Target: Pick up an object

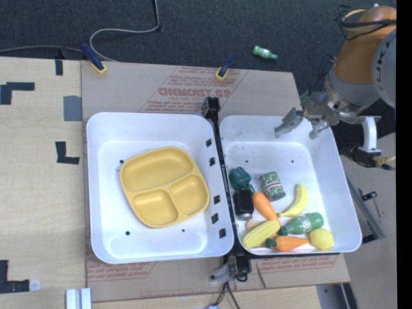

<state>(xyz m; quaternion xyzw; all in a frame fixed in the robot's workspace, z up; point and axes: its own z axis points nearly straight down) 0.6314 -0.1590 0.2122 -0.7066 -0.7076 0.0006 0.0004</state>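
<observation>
My end effector (301, 125) hangs over the far right rim of the right bin (335, 153), fingers spread apart with nothing between them. The toy foods lie well away, heaped in the bin's near corner: a banana (295, 201), two carrots (264, 206), a corn cob (261, 233), a lemon (321, 238) and a small can (271, 185), most of them touching. The left bin (103, 172) carries a yellow divided plate (164, 185). My worry is the crowding: closing on one piece could nudge its neighbours, catch two at once, or let a rounded one squirt free; a low approach may also clip the bin wall
</observation>
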